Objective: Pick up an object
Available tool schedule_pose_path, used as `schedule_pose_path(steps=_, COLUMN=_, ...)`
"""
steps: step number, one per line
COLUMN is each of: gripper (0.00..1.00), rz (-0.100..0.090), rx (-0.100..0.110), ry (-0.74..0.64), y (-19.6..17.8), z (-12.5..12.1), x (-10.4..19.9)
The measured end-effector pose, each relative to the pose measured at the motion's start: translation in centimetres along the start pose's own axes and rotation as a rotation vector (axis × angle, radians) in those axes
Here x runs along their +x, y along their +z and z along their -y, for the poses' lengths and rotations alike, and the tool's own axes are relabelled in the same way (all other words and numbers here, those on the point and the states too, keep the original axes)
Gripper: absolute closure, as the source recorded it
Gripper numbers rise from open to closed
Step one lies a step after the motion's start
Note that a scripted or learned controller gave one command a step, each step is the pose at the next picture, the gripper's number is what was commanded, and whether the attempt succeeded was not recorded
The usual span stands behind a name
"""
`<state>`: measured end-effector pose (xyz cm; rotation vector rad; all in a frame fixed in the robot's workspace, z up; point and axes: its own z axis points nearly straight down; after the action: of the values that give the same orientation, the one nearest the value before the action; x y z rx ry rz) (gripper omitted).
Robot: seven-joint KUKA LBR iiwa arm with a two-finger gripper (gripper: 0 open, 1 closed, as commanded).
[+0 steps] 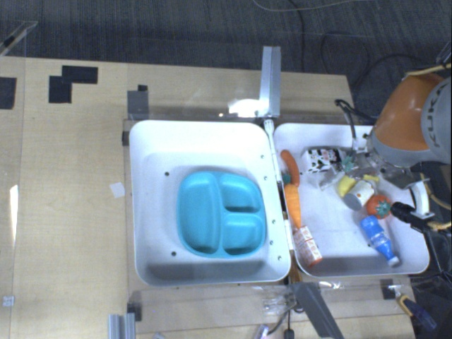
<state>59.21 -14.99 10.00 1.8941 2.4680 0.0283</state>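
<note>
Down at the near edge of the right bin sit a small carton and a blue bottle. Beyond them, the gripper hangs low over a yellow piece and a white cup; whether it is open or clamped, I cannot tell. Looks like the reach-in step. Next comes a clean close and a straight lift.

Arm cut off at right edge. Claw blurred amid clutter in right bin; finger stance unreadable. Small black-and-white item beside it too blurred to identify.
</note>
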Motion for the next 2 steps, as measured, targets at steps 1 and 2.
schedule_pose_path(steps=1, gripper=1.00, rz=0.012, rx=-0.012, ry=0.001, y=-1.4, z=-0.3, x=-0.3)
schedule_pose_path(steps=2, gripper=1.00, rz=-0.013, rx=0.023, ry=-0.184, y=-11.9, z=-7.0, x=5.8)
